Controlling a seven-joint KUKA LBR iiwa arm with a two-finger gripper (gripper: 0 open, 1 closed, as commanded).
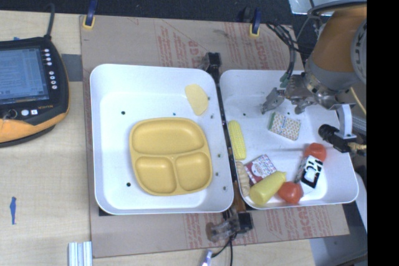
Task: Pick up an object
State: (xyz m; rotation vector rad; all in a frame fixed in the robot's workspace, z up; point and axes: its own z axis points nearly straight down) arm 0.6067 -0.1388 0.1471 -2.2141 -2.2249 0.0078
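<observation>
My gripper (288, 105) hangs over the back of the right bin (249, 87) with its two fingers spread open. Just below it lies a small speckled packet (285, 126), which sits on the bin floor and is not between the fingers. Further forward in the same bin are a corn cob (236, 139), a red-and-white wrapped snack (262, 167), a yellow pear-like piece (267, 187), a red tomato-like piece (290, 192), a black-and-white item (311, 172) and a red-orange piece (315, 151).
The left bin (106, 134) holds a yellow divided tray (170, 154) and a pale yellow slice (197, 98). A tablet-style pendant (28, 87) rests on the bench at far left. Clamps and cables sit along the bins' shared edge.
</observation>
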